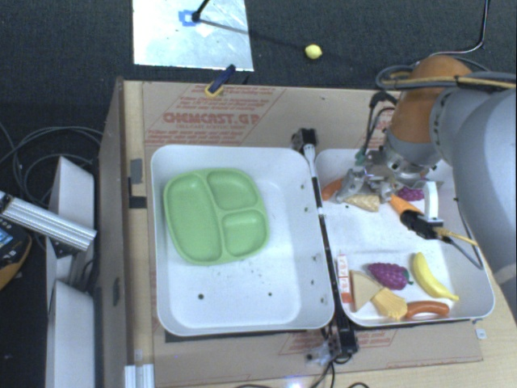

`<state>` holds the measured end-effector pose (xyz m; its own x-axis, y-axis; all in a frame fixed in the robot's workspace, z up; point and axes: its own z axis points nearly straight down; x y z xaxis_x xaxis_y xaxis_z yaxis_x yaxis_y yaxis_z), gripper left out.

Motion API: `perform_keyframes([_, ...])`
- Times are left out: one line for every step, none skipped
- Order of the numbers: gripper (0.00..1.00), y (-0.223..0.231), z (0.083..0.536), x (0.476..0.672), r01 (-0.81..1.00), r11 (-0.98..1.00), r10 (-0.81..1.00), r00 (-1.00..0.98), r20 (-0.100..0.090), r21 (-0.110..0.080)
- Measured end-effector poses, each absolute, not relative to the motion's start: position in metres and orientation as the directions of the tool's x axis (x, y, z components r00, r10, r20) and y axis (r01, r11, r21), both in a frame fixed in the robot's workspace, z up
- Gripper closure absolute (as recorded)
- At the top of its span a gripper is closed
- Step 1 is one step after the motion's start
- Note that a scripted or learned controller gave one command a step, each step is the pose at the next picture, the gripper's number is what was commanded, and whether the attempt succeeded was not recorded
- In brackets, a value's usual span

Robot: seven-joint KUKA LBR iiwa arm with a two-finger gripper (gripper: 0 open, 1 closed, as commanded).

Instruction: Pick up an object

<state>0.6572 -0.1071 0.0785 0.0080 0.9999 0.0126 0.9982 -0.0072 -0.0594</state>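
My gripper (358, 186) is low over the back left part of the right bin (477, 305). Right under it lies a tan bread-like piece (365, 203), touching or nearly touching it. An orange carrot-like piece (330, 189) pokes out to its left, by the bin's wall. Another orange piece (401, 204) and a purple piece (410, 193) lie just to its right, partly hidden by the wrist. I see nothing lifted off the bin floor.
At the right bin's front lie purple grapes (388, 275), a yellow banana (430, 276), cheese wedges (380, 297) and an orange sausage (426, 309). The left bin (242, 305) holds a green divided plate (216, 214). A small yellow ball (313, 52) lies beyond the bench.
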Motion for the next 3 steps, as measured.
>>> perform_keyframes([0.0, -0.109, 0.079, 0.657, 0.998, -0.006, 1.0, 0.007, 0.017, -0.061])
perform_keyframes([0.0, -0.096, 0.079, 0.657, 0.998, -0.014, 1.0, 0.013, -0.006, -0.054])
perform_keyframes([0.0, -0.105, 0.079, 0.657, 0.998, -0.006, 1.0, 0.007, 0.017, -0.06])
